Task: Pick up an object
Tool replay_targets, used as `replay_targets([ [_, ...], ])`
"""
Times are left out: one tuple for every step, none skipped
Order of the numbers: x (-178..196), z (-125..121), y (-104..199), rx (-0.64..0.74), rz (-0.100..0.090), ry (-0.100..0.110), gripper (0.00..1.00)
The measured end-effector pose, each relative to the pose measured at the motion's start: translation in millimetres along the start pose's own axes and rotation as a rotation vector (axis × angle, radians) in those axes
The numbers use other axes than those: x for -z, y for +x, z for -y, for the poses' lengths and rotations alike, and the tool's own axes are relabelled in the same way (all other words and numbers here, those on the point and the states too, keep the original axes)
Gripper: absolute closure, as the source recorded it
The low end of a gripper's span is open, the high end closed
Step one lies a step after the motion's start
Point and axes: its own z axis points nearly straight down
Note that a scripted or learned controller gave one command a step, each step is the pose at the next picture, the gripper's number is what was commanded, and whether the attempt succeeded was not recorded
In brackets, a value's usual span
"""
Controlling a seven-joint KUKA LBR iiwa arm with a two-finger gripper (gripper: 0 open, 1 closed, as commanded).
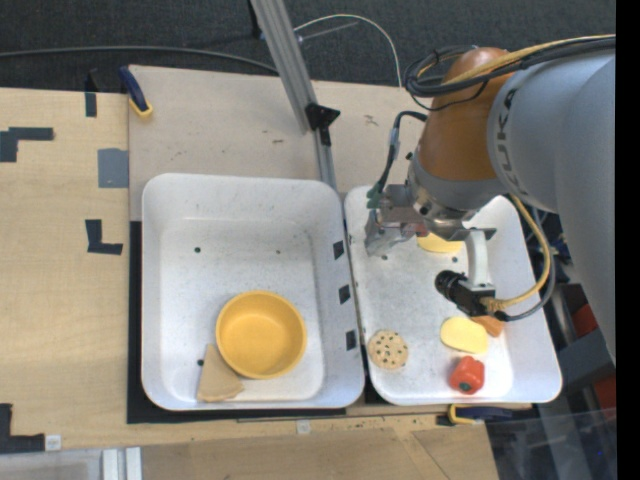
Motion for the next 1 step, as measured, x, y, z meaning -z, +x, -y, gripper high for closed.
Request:
replay_targets([
  [14.2,4.5,53.0,0.001,-0.001,-0.003,1.0],
])
